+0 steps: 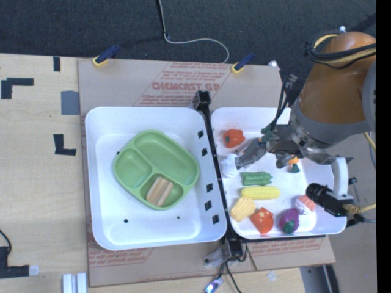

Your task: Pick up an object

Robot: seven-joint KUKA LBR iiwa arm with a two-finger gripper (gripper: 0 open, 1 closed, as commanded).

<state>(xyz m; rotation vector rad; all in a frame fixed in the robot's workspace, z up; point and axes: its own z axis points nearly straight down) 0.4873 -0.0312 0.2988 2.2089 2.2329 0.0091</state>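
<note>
Gripper (269, 151) fingers are reaching out leftward from the wrist over the right bin (327, 227), spread fairly wide, and nothing is sitting between them. From the left: the left bin (104, 182) is bearing a green divided plate (156, 168), tilted a little, with a tan bread slice (159, 190) lying in its lower compartment. Across the divider, the right bin is carrying the toy foods the task draws on: a red tomato (232, 138) near the top, a green pepper (256, 178) just below the fingers, a yellow corn cob (261, 193) beneath that, a yellow wedge (242, 209), a red strawberry (262, 220) and a purple piece (288, 220) along the front edge. Judging by its position, the tool is hovering between tomato and pepper, likely lining up on one.
</note>
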